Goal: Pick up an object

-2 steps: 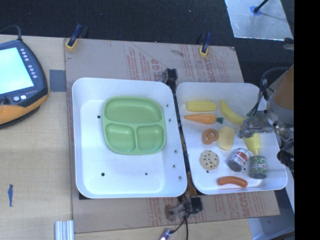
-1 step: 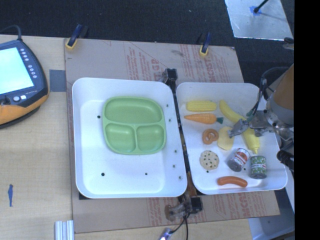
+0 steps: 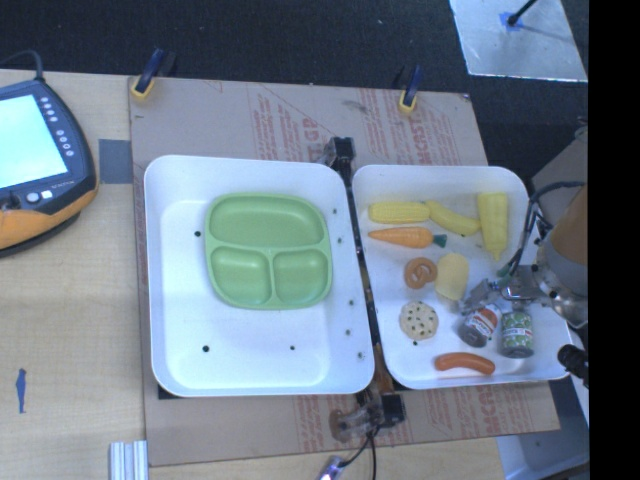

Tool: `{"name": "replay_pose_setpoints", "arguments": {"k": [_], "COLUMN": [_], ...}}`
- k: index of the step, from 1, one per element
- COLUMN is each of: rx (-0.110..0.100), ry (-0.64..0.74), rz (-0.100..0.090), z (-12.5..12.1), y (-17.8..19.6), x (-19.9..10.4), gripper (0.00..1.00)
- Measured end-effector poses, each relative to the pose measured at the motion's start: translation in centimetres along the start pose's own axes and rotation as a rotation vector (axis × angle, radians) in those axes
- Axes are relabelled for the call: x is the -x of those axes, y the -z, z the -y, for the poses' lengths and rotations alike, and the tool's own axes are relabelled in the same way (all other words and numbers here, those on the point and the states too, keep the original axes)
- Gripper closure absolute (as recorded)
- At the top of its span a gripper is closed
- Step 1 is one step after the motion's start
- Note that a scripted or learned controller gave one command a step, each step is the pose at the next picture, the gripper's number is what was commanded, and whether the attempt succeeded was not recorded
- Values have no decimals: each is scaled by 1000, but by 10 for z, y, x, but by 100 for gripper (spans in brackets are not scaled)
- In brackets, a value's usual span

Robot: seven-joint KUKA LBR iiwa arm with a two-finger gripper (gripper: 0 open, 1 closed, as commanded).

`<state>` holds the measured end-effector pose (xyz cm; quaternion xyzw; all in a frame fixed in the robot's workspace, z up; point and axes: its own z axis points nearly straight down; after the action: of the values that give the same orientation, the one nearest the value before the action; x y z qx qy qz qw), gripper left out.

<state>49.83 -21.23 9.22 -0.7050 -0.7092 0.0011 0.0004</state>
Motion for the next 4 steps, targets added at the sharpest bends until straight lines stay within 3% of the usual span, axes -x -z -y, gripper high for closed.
{"name": "replay_pose_setpoints", "arguments": {"k": [1, 2, 3, 4], "rx": [-2, -2, -2, -2], "ry": [5, 8, 1, 1], "rz": [1, 3, -2, -2], "z": [0, -1, 22, 22], "y": [10, 21, 61, 61], "x": [1, 2, -31, -31], "gripper": [100, 100, 100, 0]}}
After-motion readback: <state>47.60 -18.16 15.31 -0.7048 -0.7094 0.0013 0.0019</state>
